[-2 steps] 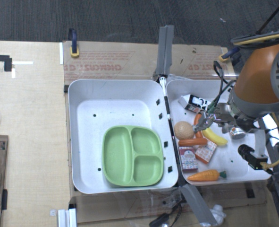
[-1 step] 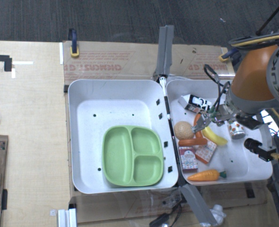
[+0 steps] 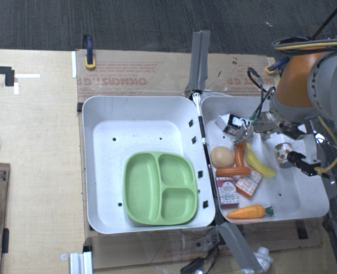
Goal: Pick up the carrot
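The carrot (image 3: 247, 212) lies at the near edge of the right bin (image 3: 296, 205), well apart from the gripper (image 3: 245, 133), which hangs over the bin's far left side; whether that pincer is clenched or released, I can't tell. A green plate (image 3: 159, 188) sits in the left bin (image 3: 100, 153).

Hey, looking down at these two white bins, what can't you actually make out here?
- Pincer, camera view: small and dark against clutter, so its grip state is unreadable.
- Small red cartons: print too small to read.
- Long red sausage-shaped piece: partly overlapped by the yellow plastic banana.
- Orange plastic carrot: plainly visible, untouched.
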